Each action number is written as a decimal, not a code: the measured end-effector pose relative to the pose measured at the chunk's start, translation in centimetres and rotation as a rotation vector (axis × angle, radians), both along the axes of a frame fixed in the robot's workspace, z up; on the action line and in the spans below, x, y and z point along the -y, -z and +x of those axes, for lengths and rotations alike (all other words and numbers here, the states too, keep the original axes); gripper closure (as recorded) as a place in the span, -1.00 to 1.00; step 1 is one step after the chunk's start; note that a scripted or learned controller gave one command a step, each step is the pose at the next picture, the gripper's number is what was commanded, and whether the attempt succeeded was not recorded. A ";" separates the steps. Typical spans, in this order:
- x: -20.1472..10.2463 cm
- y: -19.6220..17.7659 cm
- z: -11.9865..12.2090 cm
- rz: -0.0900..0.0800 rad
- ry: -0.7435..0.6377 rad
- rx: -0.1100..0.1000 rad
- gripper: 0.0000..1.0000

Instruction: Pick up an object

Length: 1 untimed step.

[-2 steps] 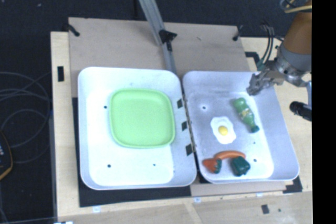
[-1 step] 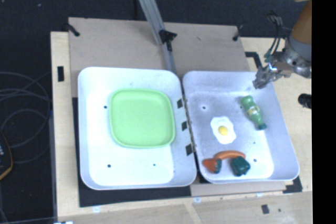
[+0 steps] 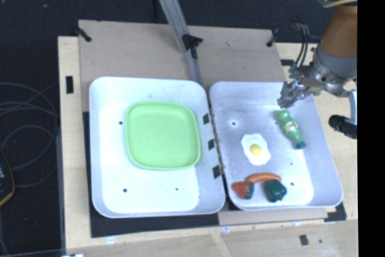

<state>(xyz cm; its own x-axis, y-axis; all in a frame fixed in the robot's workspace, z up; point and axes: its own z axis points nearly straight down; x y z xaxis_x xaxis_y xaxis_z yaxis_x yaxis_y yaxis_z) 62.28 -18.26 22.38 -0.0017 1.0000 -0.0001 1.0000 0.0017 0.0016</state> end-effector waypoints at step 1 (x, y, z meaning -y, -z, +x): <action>-5.5 -0.8 -1.8 0.001 -0.002 0.000 1.00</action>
